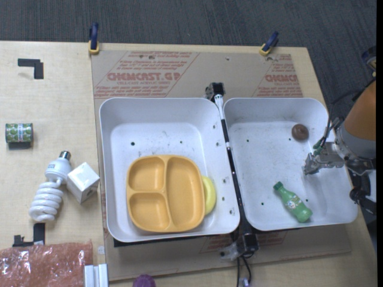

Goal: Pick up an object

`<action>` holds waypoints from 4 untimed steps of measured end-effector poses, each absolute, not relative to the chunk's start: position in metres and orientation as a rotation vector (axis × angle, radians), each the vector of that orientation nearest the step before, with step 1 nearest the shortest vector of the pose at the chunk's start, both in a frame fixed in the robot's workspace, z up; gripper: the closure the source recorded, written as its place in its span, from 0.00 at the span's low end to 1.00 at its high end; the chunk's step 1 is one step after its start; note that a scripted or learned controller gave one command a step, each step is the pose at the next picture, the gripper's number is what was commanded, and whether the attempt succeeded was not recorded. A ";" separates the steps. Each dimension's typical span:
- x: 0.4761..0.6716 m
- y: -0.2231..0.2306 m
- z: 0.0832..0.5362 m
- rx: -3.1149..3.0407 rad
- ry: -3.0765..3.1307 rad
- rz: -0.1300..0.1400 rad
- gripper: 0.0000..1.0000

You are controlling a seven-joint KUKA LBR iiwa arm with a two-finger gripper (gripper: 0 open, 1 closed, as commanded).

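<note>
Where the pale wooden surface [54, 220] begins at the left, a small green-labelled can [18, 134] lies on its side, and below it a white spiral light bulb [48, 193] rests just beside a small white cube [82, 182]. A pink mesh bag [45, 265] sits at the lower left corner. Dark grey carpet [191, 8] runs along the top, behind the surface. A brown printed board [155, 70], clipped at its far edge by two blue and yellow clamps [93, 38], lies under the two bins. The left bin [149, 115] holds a yellow divided plate [166, 192], with a yellow piece [209, 194] tucked under its right side. The right bin [263, 115] holds a small brown round object [300, 131] near its far right corner and a green bottle [292, 202] lying tilted toward the near right. The gripper [315, 162] hangs over the right edge of the right bin, between the brown object and the bottle and apart from both; nothing shows between the jaws, and I cannot tell how far apart they stand. The orange band [365, 115] of the arm shows at the far right.
</note>
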State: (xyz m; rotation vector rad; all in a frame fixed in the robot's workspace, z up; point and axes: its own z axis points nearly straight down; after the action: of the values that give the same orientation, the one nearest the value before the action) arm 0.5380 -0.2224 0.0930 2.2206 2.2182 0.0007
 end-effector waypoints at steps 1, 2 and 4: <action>0.521 -0.218 0.093 2.223 2.219 0.000 1.00; 0.499 -0.222 0.092 2.223 2.219 0.000 1.00; 0.479 -0.220 0.092 2.223 2.226 0.005 0.00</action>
State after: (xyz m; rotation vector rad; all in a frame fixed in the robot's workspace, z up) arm 0.4786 -0.2199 0.0923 2.2229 2.2263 0.0053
